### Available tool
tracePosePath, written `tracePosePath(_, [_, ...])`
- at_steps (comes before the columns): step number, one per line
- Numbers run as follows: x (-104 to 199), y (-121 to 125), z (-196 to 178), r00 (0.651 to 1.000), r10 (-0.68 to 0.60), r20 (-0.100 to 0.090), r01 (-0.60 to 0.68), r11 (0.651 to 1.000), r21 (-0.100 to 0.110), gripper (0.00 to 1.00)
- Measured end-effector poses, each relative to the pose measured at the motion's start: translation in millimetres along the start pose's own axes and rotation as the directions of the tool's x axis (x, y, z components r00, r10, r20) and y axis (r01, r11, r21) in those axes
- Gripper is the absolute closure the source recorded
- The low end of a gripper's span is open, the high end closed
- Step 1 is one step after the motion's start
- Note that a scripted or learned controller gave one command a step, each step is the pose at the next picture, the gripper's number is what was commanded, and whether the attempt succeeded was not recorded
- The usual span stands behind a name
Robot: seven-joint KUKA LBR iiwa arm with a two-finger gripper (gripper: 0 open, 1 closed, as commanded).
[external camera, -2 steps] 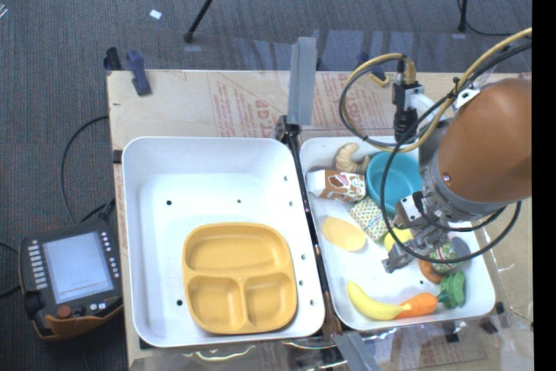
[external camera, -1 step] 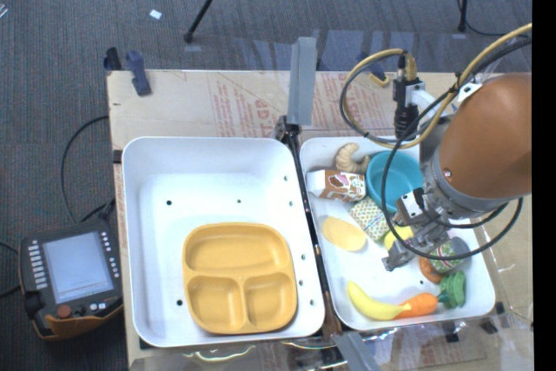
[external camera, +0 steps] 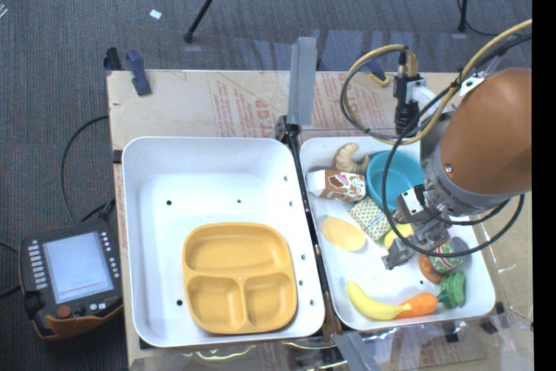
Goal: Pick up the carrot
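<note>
**Carrot waits at the front of the right bin**

The carrot (external camera: 423, 303) lies in the right bin (external camera: 483, 305), close to the front wall, its orange body pointing toward the banana (external camera: 375, 301), whose tip it touches or nearly touches. Its green top (external camera: 453, 288) sits toward the bin's right corner. The gripper (external camera: 401, 255) hovers above and slightly left of the carrot, over bare bin floor; whether its jaws are apart or together cannot be told from this angle.

The carrot looks like a toy: probably light, stiff and smooth, so likely to slip or roll under a poor pinch. The best hold is judged to be across the orange body at its thick middle, jaws closing across the long axis. The leafy end looks lumpy and less dependable. The banana beside it and the near wall leave little room for the fingers.
</note>
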State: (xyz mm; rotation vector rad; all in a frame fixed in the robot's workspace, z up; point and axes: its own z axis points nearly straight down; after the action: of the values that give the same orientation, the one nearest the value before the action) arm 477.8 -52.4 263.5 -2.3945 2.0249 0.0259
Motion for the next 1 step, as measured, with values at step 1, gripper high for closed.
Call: tracePosePath(1, [36.9, 8.4, 63.5, 0.926, -0.378, -0.009, 0.378, 0.926, -0.003, 1.00])
